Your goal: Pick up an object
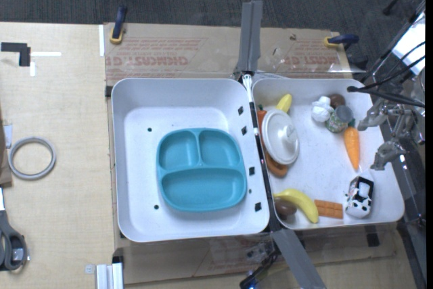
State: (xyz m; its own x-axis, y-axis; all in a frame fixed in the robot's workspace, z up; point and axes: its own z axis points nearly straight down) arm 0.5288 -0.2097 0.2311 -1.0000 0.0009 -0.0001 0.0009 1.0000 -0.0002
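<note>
In your right bin (389, 210) the candidate objects lie scattered. A white lidded pot (281, 137) sits against the bin's left wall, with a brown item under its lower edge. Just above it you see a small yellow piece (284, 103). Near the bin's top, a white lump (321, 109) touches a dark grey-green object (338, 118). Below those, an orange carrot (352, 147) lies lengthwise, pointing down the bin. Along the bottom edge you have a yellow banana (301, 203) with a dark brown piece (285, 211) at its left end, an orange stick (329, 209) just beside the banana, and a black-and-white cow toy (359, 198) near the lower right corner.

The tool (385, 135) hangs at the right rim of that bin, apart from every object, close to the carrot's side. You cannot tell how wide it stands; nothing is seen in it.

Your left bin (128, 145) carries a blue divided plate (201, 169) in its middle. Out on the bench (54, 227) to the left lies a grey ring (30, 158), and a pair of scissors (11, 248) sits at the lower left edge.
</note>
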